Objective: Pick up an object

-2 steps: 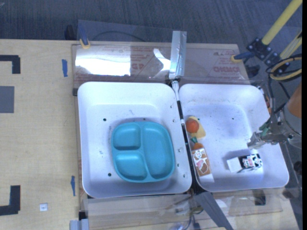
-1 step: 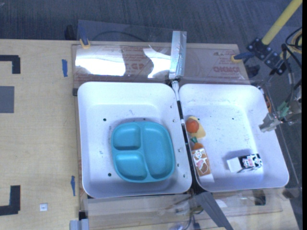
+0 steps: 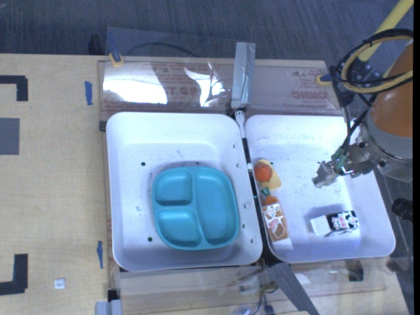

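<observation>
My gripper [image 3: 325,176] hangs over the right bin [image 3: 298,133], in its right half, with nothing visibly held. Below it, near the bin's front right, lies a small white box with a black-and-white cow print [image 3: 335,223]. Along the bin's left wall sits a small orange ball-like object [image 3: 263,172] on something yellow. Just in front of that lies a narrow orange-and-white carton [image 3: 276,221]. The gripper is well right of these two and a little behind the cow-print box.
The left bin [image 3: 125,143] holds a turquoise divided plate [image 3: 195,207] in its middle. A clear plastic sheet [image 3: 164,84] and a grey post [image 3: 243,74] stand behind the bins. Cables [image 3: 367,64] and the arm occupy the right side.
</observation>
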Action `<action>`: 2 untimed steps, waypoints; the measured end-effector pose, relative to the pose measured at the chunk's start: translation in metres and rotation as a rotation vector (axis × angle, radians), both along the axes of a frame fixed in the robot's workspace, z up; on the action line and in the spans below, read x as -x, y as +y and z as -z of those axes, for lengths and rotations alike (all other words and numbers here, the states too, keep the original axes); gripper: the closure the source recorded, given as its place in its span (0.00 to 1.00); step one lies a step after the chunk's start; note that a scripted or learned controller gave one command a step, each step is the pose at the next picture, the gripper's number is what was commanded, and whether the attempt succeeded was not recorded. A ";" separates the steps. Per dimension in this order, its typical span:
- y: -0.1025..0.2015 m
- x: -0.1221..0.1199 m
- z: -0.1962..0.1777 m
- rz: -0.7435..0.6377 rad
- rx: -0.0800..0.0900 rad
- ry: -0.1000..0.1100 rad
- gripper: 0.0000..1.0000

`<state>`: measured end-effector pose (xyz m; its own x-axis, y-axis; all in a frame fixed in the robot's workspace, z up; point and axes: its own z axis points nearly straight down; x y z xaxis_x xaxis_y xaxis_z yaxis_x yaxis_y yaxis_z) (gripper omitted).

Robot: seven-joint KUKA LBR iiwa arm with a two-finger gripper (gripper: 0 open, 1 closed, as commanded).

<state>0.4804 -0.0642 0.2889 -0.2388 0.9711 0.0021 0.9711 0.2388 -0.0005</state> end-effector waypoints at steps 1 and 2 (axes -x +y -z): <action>-0.080 0.000 -0.070 -0.098 0.006 -0.009 1.00; -0.043 -0.066 -0.037 -0.215 0.003 -0.003 1.00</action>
<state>0.5468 -0.1070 0.3261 -0.4407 0.8977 -0.0015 0.8977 0.4407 0.0015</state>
